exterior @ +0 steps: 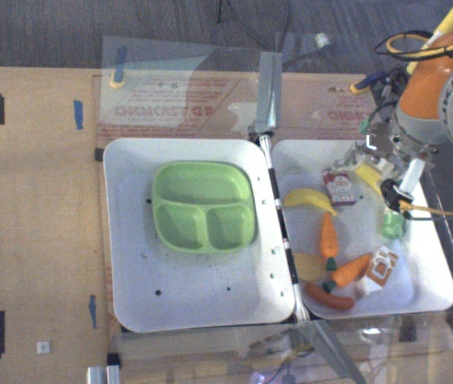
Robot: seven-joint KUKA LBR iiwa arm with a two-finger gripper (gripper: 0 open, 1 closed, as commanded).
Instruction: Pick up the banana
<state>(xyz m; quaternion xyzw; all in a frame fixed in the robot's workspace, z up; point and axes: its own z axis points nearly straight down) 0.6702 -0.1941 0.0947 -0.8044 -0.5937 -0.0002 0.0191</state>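
The yellow banana (310, 201) lies on its side at the left of the right bin (434, 290), close to the divider. My gripper (383, 169) hangs over the bin's upper right part, well to the right of the banana and apart from it. A small yellow piece (368, 175) lies right by the gripper's tip; I cannot tell whether the two touch. A red and white carton (340, 187) sits between the banana and the gripper.
Below the banana lie two carrots (328, 235) (351, 269), a red sausage (329, 297), an orange and white carton (381, 267) and a green item (393, 225). The left bin (130, 294) holds a green divided plate (204, 206).
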